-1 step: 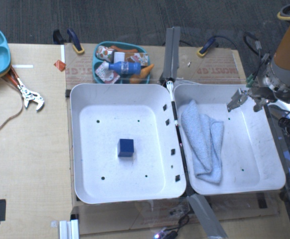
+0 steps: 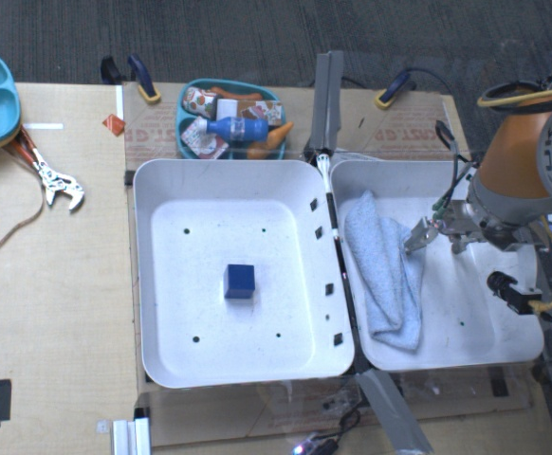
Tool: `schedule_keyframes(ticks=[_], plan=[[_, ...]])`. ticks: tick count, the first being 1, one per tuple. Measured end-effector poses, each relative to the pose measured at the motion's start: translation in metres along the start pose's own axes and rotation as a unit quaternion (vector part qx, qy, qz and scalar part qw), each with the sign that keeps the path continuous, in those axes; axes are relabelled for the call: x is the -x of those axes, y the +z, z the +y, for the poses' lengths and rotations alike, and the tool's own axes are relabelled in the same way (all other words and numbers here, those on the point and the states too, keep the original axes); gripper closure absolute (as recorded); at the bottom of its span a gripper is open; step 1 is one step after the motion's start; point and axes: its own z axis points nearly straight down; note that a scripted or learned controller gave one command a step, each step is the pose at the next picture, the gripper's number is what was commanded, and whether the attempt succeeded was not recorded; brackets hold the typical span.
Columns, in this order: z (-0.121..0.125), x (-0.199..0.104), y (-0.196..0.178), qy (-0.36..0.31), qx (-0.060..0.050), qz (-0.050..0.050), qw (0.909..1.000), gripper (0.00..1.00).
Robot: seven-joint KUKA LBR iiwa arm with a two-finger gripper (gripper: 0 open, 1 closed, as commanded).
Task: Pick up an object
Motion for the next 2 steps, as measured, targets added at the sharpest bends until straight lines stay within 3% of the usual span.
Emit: schedule_keyframes(ticks=[1,2], plan=[[0.037,0.047,-0.026,0.018,0.000,0.000,0.9998,0.00],[0.038,0.047,-0.036,0.016,0.001,-0.001,0.9999,1.00]])
